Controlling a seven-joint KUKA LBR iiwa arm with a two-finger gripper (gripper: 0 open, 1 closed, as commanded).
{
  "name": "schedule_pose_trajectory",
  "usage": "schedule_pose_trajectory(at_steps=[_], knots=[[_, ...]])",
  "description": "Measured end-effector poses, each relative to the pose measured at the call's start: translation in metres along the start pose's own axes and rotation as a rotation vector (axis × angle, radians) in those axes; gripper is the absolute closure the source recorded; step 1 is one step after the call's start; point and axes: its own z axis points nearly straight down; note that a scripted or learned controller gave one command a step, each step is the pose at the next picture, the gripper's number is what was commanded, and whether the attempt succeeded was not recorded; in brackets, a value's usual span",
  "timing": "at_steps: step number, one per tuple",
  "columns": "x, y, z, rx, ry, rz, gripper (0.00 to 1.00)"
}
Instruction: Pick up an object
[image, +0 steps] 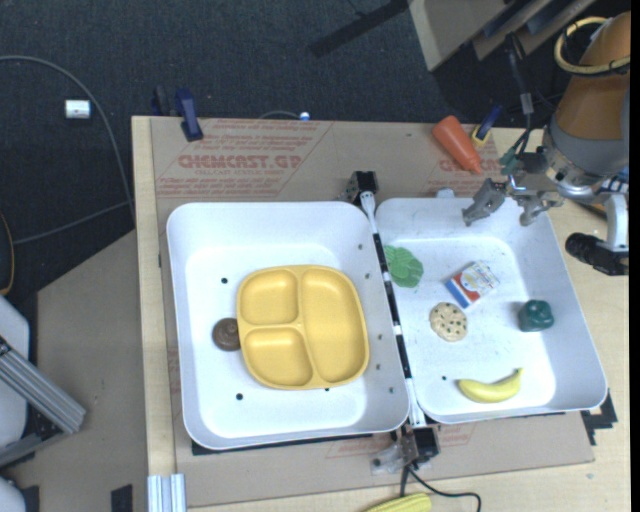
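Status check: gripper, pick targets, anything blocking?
Gripper open, above right bin's far edge, holding nothing. Yellow toy banana, round cookie untouched. Nothing blocking.

red print on the brown board (240, 160) reads "chemcast gp", partly legible.

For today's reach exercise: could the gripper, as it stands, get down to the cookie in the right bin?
Probably yes. The gripper hangs over the right bin's far edge, and the cookie lies flat in the open, apart from the small carton and banana.
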Motion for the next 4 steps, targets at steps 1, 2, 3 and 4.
schedule_pose_trajectory(at_steps=[1, 2, 3, 4], knots=[[0.010, -0.047, 0.067, 0.005, 0.003, 0.000, 0.00], [0.035, -0.059, 0.119, -0.006, -0.003, 0.001, 0.00], [0.035, -0.095, 0.123, 0.002, 0.001, 0.001, 0.00], [0.035, -0.094, 0.113, -0.002, 0.002, 0.001, 1.00]])
